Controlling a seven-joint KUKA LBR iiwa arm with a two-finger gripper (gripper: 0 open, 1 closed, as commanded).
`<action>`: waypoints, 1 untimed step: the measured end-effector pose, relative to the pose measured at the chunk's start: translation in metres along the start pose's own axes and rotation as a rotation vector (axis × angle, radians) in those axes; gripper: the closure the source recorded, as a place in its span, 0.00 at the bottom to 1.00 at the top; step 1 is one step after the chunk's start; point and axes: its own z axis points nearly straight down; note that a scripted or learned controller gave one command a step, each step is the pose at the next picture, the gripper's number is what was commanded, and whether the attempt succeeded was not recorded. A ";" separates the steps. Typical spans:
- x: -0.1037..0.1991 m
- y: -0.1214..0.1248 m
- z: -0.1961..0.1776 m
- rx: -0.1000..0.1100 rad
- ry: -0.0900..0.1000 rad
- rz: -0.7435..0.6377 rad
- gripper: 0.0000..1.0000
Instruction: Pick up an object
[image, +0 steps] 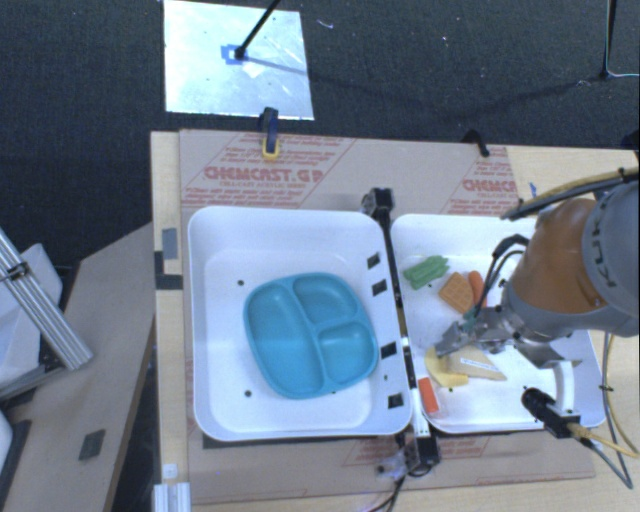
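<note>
At the near edge of the right bin (590, 405), a small orange-red piece (428, 396) lies against the divider between the 2 bins. Just beyond it a yellow piece (447, 372) and a pale wedge-shaped piece (484, 370) lie side by side on the white floor. The claw (462, 340) hangs low right above these 2, its metal tip pointing toward the divider; whether it is apart or together I cannot tell, and nothing shows clamped in it. The grey arm (570, 275) with its orange band comes in from the right and covers much of that bin.

Farther back in the same bin lies a tan waffle-like piece (458, 291), with a slim orange piece (476, 286) touching its right side, and beyond them a green piece (426, 270) near the divider.

The left bin (215, 300) holds a blue divided plate (308, 333) with 3 compartments, lying flat near its middle.

Both bins sit on a cardboard sheet (330, 170) printed with red letters, spread over the tabletop (165, 200). At the sheet's far edge a yellow clamp (270, 135) grips it, and beyond that a shiny metal plate (238, 60) lies on the dark floor.
</note>
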 end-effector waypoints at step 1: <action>0.000 0.002 -0.014 -0.008 -0.001 0.000 1.00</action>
